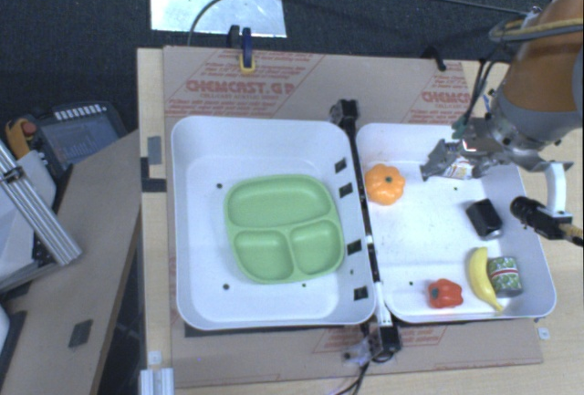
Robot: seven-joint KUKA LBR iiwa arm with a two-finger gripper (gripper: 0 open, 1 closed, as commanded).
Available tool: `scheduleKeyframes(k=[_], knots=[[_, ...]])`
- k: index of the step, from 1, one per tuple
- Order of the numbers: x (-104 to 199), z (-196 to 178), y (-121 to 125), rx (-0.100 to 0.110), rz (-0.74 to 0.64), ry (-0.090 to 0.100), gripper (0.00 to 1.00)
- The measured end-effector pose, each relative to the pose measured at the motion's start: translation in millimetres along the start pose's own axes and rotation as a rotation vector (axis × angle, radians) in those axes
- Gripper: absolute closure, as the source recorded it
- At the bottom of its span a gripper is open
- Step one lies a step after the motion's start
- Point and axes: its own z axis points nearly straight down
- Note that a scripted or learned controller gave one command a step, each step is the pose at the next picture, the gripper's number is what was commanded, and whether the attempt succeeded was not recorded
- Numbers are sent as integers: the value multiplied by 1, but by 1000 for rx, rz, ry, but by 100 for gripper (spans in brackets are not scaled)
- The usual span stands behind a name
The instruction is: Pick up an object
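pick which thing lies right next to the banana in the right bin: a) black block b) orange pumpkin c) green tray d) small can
d, the small can lies against the banana near the right bin's front corner, while the orange pumpkin sits far off by the divider.

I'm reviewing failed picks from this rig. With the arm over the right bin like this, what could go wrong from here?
The gripper hovers over bare bin floor between the orange pumpkin and the black block; closing here would likely grab nothing. The banana touches the small can, so a grasp there might catch or push both.
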Motion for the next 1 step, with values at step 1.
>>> scheduleKeyframes(k=[1], knots=[[-7, 45, -4, 1, 1, 0, 0]])
